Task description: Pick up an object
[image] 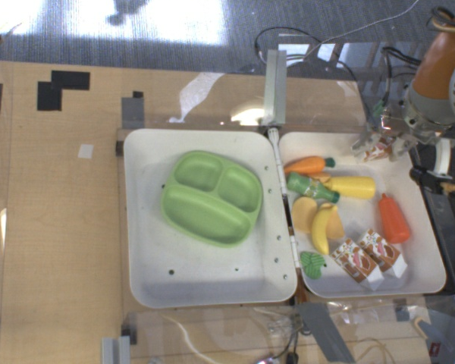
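Note:
My gripper [379,144] hangs over the back right corner of the right bin [428,279]. A small red and white carton [378,152] sits between its fingers, so it is shut on that carton. Lying in the right bin are an orange carrot [309,164], a green bottle [312,188], a yellow bottle [353,186], a red-orange bottle [393,218], a banana [321,232], two more cartons [356,260] [385,250] and a small green piece [312,264].
The left bin [148,279] holds a green divided plate [211,197]. A grey metal post [274,89] stands behind the seam between the bins. Cables run along the back right of the bench.

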